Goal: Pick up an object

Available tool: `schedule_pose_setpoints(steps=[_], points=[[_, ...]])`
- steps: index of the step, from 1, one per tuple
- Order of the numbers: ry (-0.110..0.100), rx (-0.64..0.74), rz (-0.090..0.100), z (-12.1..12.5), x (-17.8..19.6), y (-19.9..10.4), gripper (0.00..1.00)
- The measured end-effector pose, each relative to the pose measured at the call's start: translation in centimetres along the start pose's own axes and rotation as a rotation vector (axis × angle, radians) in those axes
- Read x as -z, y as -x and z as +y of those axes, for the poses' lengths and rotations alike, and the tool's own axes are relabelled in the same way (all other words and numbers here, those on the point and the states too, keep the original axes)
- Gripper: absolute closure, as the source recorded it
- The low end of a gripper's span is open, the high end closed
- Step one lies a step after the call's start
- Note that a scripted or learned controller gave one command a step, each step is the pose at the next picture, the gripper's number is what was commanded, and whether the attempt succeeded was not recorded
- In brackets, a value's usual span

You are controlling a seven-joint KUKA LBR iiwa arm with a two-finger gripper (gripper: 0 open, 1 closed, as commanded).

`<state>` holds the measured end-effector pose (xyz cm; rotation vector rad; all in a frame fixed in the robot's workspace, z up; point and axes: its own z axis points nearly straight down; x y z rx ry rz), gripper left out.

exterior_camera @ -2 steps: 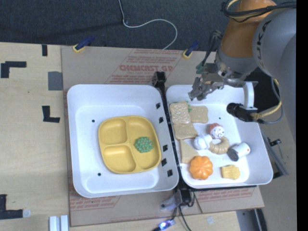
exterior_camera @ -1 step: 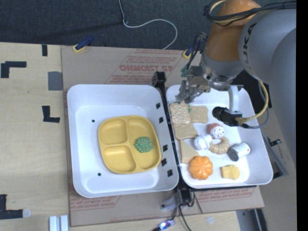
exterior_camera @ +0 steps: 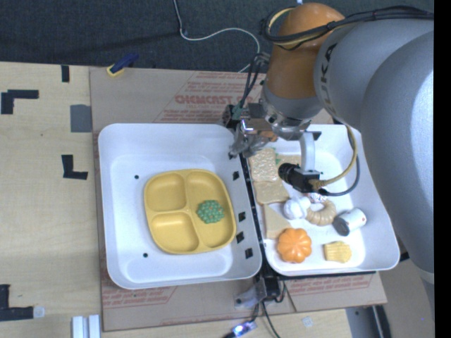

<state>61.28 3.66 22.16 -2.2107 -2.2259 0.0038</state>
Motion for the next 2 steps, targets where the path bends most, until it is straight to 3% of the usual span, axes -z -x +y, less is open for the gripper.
schedule_pose_setpoints(steps=[1,2], points=[[0.0,-0.001,-0.001,-2.0,-0.4,-5.2,1.0],[0.003,-0.004,-0.001,-2.1,1.1,-4.2,1.0]])
